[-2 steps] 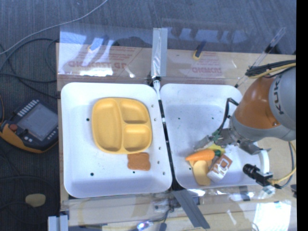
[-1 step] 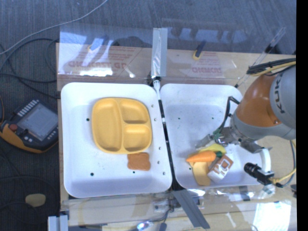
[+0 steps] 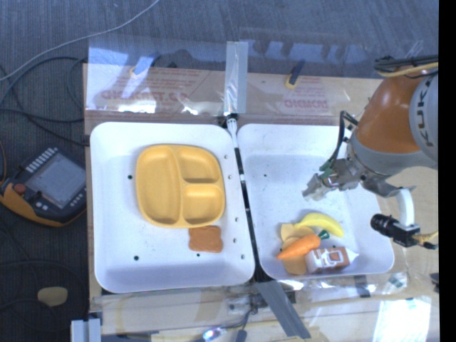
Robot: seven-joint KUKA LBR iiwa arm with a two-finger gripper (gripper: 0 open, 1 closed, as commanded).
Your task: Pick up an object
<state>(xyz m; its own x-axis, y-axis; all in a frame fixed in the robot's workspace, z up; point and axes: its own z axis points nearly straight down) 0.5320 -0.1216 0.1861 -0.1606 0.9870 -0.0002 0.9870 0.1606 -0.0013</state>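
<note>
Two shallow white bins sit side by side on the bench, and the gripper (image 3: 317,186) hangs over the right bin (image 3: 271,191), above its bare floor in the upper middle. Whether its fingers are spread or closed cannot be told from this slanted view, and nothing can be seen between them. Behind the gripper, up and to its right, the grey arm (image 3: 399,130) with its orange band reaches in from the edge of the view.

Well to the gripper's left, past the shared wall of the two bins, lies the left bin (image 3: 107,212). In it rests a yellow divided plate (image 3: 180,185), flat, with three compartments, roughly level with the gripper. Just below the plate's lower edge, touching or nearly touching it, lies a brown piece of toy toast (image 3: 206,239).

Below the gripper, near the front wall of the right bin, a small cluster of toy food is packed together. A yellow banana (image 3: 322,224) is closest to the gripper, almost straight beneath it. An orange carrot (image 3: 300,246) lies slantwise just under the banana, resting on a pale yellow flat piece (image 3: 288,231). A small brown and white carton (image 3: 328,259) sits beside the carrot's thick end, farthest from the gripper.
</note>
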